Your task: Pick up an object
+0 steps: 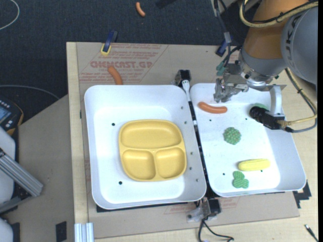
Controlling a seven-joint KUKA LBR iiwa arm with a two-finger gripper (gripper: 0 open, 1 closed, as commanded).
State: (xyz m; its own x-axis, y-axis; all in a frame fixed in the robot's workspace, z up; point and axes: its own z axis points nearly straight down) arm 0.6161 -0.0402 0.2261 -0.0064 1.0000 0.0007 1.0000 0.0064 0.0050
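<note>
Near the far left corner of the right bin [282,183], the gripper [221,96] hangs just above a toy hot dog [212,107], its dark fingers pointing down at the sausage's far side, touching or nearly so; whether the jaws stand wide or narrow I cannot tell from this slant. The hot dog is a smooth, glossy orange-red cylinder with rounded ends, its long axis running roughly along the bin's far edge, so a grasp across its short width looks most likely to seat. It lies directly beneath and slightly toward the near side of the fingertips, so the coming move seems a short descent. Other items sit well apart toward the near edge: a knobbly green broccoli floret [232,135], a yellow corn cob [253,165] with a ridged surface, and a second bumpy green vegetable [240,179]. A pale yellow divided plate [151,149], smooth plastic with three compartments, rests mid-floor in the left bin [101,135].
</note>
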